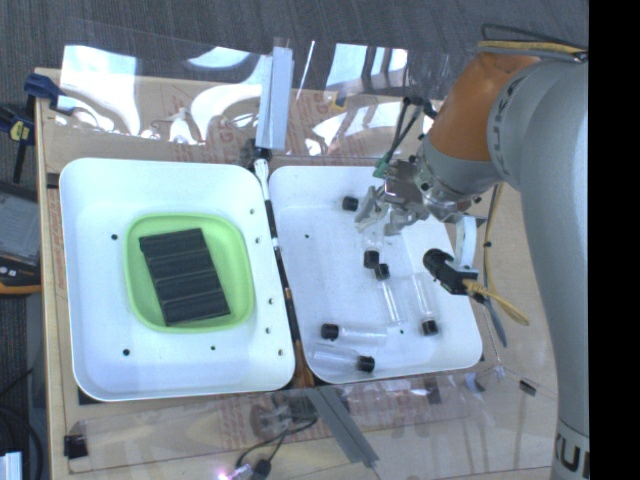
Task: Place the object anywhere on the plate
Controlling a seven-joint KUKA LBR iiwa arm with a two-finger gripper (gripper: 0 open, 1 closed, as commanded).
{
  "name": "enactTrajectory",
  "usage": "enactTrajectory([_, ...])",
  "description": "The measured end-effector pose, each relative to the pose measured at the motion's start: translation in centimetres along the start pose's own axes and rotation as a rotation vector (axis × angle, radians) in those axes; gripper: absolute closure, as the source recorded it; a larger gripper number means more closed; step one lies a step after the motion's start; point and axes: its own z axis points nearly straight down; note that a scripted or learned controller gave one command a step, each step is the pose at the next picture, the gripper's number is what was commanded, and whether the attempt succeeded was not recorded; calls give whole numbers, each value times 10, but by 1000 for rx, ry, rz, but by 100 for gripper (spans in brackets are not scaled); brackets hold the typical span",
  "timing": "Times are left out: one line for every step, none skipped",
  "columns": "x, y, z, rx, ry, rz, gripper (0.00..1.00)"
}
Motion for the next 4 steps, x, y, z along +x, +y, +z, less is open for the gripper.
enactTrajectory([0, 0, 0, 0, 0, 0, 0])
enactTrajectory([-33, 6, -16, -1, 0, -32, 0])
enactTrajectory([-16, 73, -174, -3, -1, -77, 0])
enactTrajectory([-30, -4, -233, -2, 1, -20, 0])
